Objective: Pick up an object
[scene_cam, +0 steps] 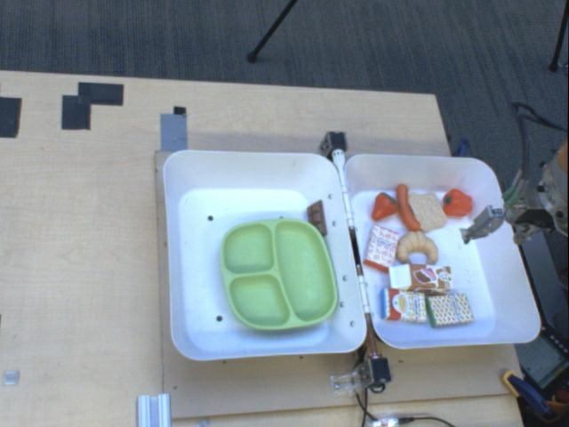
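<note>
Green tray (280, 274) in left bin (191, 265), toy food – croissant (417, 247), boxes – right bin (511, 301), claw (484, 223) state unclear.

Floor: dark grey carpet (178, 16) along the top, up and left of the claw (484, 225).
Stand leg: thin black rod (283, 18) slanting over the carpet, far up-left.
Bench: pale wooden top (80, 238), stretching left of the claw.
Marks: black tape patches (89, 103) (blocky shapes), far left.
Light: even, soft.
</note>
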`<state>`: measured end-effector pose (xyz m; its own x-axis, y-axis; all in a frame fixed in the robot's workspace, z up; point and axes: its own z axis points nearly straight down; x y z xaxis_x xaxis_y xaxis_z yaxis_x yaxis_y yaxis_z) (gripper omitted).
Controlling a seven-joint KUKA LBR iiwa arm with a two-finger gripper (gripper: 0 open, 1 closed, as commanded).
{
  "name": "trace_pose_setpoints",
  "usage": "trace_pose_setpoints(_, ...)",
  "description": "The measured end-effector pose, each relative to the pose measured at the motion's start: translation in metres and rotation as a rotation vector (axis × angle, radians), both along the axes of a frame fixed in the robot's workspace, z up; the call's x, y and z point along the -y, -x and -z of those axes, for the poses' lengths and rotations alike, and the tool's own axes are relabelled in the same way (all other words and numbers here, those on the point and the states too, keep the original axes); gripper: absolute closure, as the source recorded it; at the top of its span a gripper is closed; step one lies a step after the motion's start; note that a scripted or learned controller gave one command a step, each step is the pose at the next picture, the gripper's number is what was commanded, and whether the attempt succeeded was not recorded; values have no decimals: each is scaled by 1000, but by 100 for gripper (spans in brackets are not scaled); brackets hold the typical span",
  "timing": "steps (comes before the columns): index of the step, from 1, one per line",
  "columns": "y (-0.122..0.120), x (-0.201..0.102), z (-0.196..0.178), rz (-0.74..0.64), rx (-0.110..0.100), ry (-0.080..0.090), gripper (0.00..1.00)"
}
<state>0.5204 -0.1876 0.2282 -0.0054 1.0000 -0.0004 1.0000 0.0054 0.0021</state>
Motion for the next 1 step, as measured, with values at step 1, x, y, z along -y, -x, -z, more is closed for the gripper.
trace_pose_setpoints(1,20,-14,116,2,18,3,0)
